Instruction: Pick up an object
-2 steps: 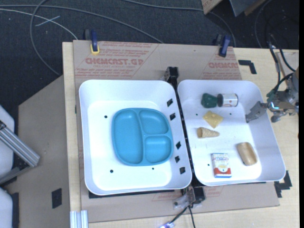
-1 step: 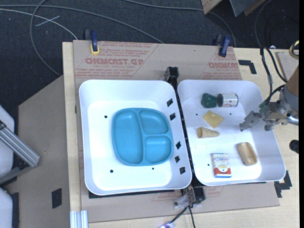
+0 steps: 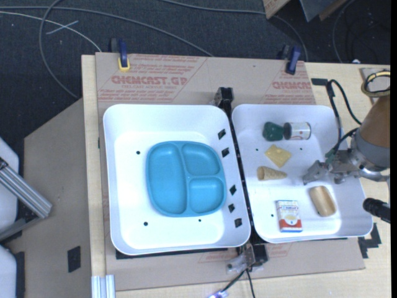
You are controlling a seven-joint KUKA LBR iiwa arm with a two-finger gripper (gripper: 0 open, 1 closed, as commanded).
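Occupying the left bin (image 3: 118, 166) is a blue divided plate (image 3: 185, 177). Right bin (image 3: 254, 185) holds a green-capped bottle (image 3: 285, 130), yellow wedge (image 3: 278, 155), cone (image 3: 271, 174), small carton (image 3: 288, 215) and tan bread roll (image 3: 322, 200). Gripper (image 3: 317, 174) hangs just above the roll, apparently gripping nothing; the state of its claw cannot be made out.

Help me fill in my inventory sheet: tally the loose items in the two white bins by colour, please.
Blue: 1, the divided plate in the left bin.
Green and clear: 1, the bottle.
Yellow: 1, the wedge.
Tan: 2, the cone and the bread roll.
Red and white: 1, the small box.
Total: 6; five lie in the right bin.
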